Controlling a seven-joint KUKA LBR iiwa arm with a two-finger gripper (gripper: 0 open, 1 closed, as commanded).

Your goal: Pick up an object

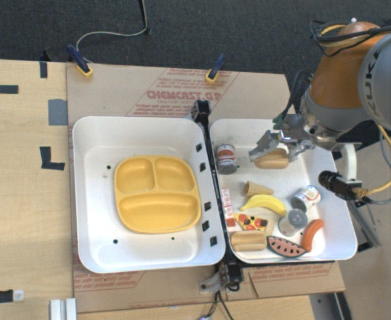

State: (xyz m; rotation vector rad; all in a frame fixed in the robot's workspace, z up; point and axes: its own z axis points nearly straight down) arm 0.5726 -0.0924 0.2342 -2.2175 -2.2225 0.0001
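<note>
My gripper [277, 151] hangs over the back of the right bin [342, 245]. A tan bread roll [272, 159] sits between its two grey fingers [260, 152], which are closed against the roll's ends. I cannot tell whether the roll is lifted off the bin floor. A small red-labelled can [226, 157] stands just left of the gripper. In front of it lie a cone-shaped piece [256, 188] and a banana [265, 203].
Nearer the front of the right bin lie a small tin [308, 196], a grey round cup [292, 221], a red sausage [312, 235], a watermelon slice [282, 247], a pizza slice [250, 223] and a long bun [248, 241]. The left bin [88, 179] holds a yellow divided plate [158, 193].
</note>
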